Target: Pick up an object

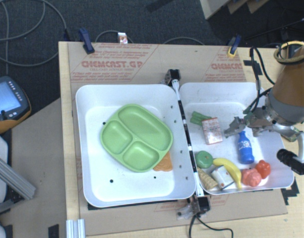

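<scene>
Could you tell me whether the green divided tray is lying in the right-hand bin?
No, the green divided tray lies in the left bin, while the right bin holds the small items.

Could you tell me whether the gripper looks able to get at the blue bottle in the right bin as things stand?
Probably yes. The gripper sits just above the blue bottle in the right bin, and nothing lies over the bottle. The banana and the pink carton lie apart from it, leaving space at its sides.
</scene>
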Tool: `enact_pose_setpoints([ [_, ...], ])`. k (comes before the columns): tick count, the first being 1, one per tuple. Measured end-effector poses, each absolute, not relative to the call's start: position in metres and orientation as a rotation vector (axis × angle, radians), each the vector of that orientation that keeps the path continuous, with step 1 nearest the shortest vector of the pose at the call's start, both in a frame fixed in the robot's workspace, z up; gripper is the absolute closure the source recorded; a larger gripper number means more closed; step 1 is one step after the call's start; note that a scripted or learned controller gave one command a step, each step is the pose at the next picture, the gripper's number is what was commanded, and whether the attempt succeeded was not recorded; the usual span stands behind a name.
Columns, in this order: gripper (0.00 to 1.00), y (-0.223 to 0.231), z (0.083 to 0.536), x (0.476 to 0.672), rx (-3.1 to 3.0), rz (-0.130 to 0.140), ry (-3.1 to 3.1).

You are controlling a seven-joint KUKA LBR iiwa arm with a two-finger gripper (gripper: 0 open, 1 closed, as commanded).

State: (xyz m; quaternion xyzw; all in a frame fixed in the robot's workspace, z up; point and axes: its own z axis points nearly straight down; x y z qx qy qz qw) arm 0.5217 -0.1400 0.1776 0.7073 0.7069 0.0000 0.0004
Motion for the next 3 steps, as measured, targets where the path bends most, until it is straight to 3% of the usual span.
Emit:
enact_pose_setpoints([
  [1, 0.0, -0.18, 0.083, 0.527, 2.229, -0.006, 2.221],
  [2, 0.0, -0.182, 0.084, 0.494, 2.227, -0.002, 2.222],
  [3, 1.0, -0.182, 0.095, 0.496, 2.222, 0.001, 2.219],
])
